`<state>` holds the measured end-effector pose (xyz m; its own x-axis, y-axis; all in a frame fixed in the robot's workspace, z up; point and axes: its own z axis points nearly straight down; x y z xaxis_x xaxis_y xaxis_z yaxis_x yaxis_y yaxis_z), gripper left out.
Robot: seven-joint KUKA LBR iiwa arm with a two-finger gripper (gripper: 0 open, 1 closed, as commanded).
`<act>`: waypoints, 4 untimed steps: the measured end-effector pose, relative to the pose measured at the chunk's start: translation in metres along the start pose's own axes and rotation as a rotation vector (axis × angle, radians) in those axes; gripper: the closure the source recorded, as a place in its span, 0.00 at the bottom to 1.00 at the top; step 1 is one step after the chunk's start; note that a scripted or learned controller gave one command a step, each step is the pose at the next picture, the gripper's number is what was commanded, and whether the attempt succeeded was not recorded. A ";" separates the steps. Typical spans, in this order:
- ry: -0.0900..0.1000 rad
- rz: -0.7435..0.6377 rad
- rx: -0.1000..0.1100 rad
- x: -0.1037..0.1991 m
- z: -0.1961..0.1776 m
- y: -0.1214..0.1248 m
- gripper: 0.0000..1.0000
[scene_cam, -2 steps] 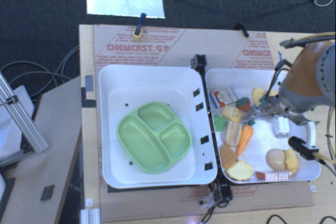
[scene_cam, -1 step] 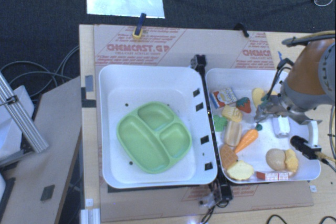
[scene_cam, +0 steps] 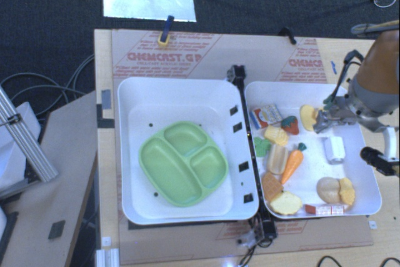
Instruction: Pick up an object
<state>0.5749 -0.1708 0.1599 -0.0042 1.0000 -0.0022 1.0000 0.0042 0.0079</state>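
arm (scene_cam: 375,72) in from right | gripper (scene_cam: 322,124) low in right bin (scene_cam: 375,197), beside yellow piece (scene_cam: 307,115) | fingers: can't tell | green tray (scene_cam: 182,162) in left bin (scene_cam: 162,97)

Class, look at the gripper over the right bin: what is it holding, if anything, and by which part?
It cannot be told: the gripper sits beside the yellow toy food piece.

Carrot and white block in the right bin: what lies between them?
In the camera view, bare white bin floor separates the carrot from the white block.
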 end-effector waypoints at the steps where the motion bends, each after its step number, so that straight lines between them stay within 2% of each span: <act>1: 0.001 -0.001 0.001 0.009 -0.058 -0.002 1.00; 2: 0.002 -0.001 0.005 0.009 -0.065 -0.001 1.00; 4: 0.004 -0.006 0.005 0.104 -0.080 0.026 1.00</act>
<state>0.5996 -0.0667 0.2399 -0.0100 0.9999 0.0017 0.9999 0.0100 0.0024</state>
